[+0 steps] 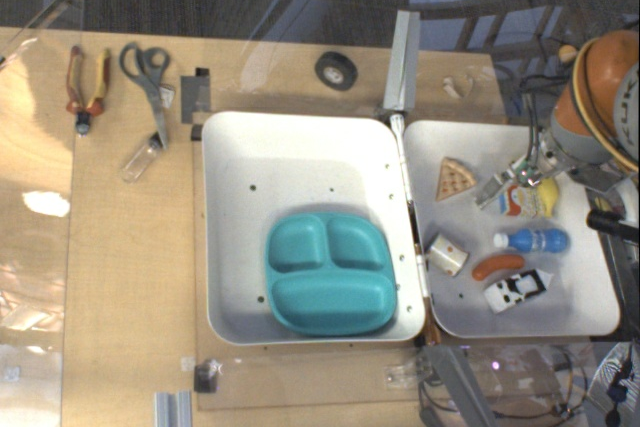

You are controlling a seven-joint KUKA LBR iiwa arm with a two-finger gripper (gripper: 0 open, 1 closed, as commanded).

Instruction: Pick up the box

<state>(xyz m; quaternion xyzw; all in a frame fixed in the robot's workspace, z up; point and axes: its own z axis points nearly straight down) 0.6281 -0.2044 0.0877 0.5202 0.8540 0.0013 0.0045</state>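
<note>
One small white box [447, 255], pale-faced with a darker side, lies tilted in the right bin [600, 320], below and left of the gripper [522, 177], well apart from it; whether that gripper is spread or pressed together I cannot tell

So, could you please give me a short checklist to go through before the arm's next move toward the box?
1. Box in view, at the right bin's left edge: ok.
2. Box apart from the sausage: ok.
3. Gripper above the box: not ok, it hovers near the pizza slice and yellow toy.
4. Fingers open: cannot tell.
5. Room between box and bin wall: cannot tell.
</note>
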